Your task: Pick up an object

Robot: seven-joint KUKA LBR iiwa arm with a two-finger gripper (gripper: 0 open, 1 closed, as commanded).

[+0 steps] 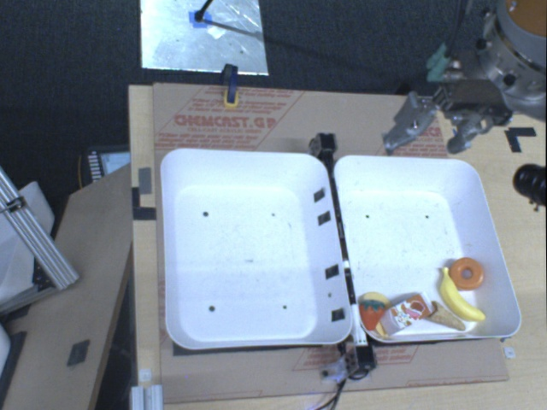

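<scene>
The grey two-finger gripper hung with fingers spread and nothing between them, above the far rim of the right shallow white plastic bin. All targets were bunched in that bin's near corner: a curved yellow banana, an orange ring-shaped doughnut toy touching it, a red-and-white flat packet, and a round orange-red fruit. Best bet was probably the banana: come straight down, jaws across its narrow width, clear of the bin wall.

Dark carpeted floor, shiny metal sheet, possibly taped, tan bench
</scene>
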